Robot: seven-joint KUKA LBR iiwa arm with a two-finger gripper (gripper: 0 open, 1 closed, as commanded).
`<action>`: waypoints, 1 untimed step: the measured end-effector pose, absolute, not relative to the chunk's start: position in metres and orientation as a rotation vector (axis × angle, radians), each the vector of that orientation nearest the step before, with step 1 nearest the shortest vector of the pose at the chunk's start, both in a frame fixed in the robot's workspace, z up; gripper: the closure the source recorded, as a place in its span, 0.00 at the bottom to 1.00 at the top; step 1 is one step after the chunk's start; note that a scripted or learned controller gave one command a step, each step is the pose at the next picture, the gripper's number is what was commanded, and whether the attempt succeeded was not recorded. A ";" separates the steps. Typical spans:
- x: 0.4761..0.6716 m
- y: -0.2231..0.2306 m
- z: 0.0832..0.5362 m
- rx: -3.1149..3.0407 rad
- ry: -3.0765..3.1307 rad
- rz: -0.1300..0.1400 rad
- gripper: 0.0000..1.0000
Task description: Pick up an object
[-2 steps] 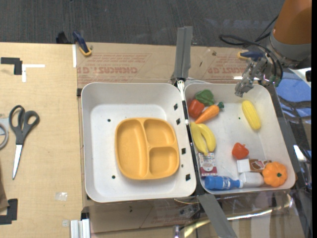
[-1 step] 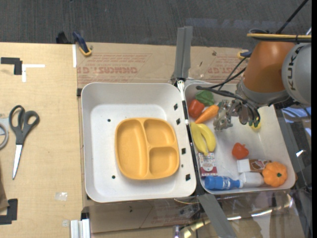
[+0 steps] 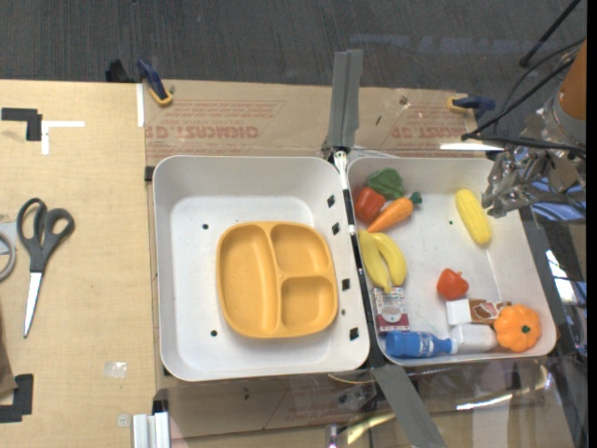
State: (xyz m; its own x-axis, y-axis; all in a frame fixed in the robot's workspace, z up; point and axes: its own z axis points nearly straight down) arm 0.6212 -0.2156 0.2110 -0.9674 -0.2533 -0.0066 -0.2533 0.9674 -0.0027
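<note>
A wooden surface (image 3: 75,343) carries two shallow white bins side by side. The left bin (image 3: 177,250) holds a yellow three-part tray (image 3: 277,278) at its middle, with bare white floor all round it. The right bin (image 3: 522,250) holds toy food: two bananas (image 3: 384,259) near its left wall, a carrot (image 3: 392,214) above them touching a red pepper (image 3: 367,203) and a green pepper (image 3: 384,182), a corn cob (image 3: 473,217) toward the upper right, a tomato (image 3: 452,283) near the middle, and along the near edge a blue bottle (image 3: 417,345), a white block (image 3: 460,311), a small carton (image 3: 391,308) and an orange pumpkin (image 3: 518,328) in the corner. Open floor lies between the bananas, corn and tomato. The hand (image 3: 499,192) hangs at the right bin's upper right corner, just beside the corn; whether it is spread or pressed together cannot be told. Scissors (image 3: 39,250) lie on the surface well left of the bins.
</note>
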 end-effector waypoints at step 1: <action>0.527 -0.189 0.110 -0.723 3.047 -0.006 1.00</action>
